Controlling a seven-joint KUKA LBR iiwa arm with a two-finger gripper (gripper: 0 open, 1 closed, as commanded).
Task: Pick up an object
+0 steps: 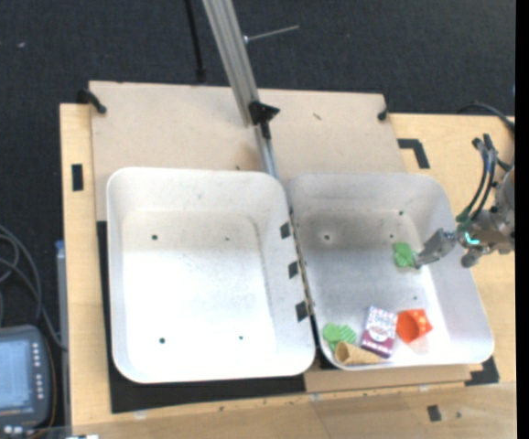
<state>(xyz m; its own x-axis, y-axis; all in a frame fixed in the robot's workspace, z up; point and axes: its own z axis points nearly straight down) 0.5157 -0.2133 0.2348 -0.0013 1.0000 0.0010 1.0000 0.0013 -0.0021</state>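
Counted: two white bins, five small things, one gripper (452, 250). Gripper poised over the right-hand rim of the right bin (356, 213), wrist and cables behind it at the frame's edge; apart or together, impossible to tell from this height. Just beside the gripper, toward the bin's middle: one small green piece (404, 255), perhaps touching, not seen to be held. Below the gripper, near the bin's front wall: one red block (414, 326). Further from the gripper along that wall: one purple-and-white packet (380, 329), one flat green thing (338, 333) and one tan cone (356, 353), clustered in the corner. Well away from the gripper, past the divide: the left bin (200, 263). Under both: a pale wooden table (338, 122) with black corner marks. Behind: one slanted aluminium pole (231, 44). All round: dark carpet (63, 26), loose cables and one handheld screen (6, 373) far off at the opposite lower corner.
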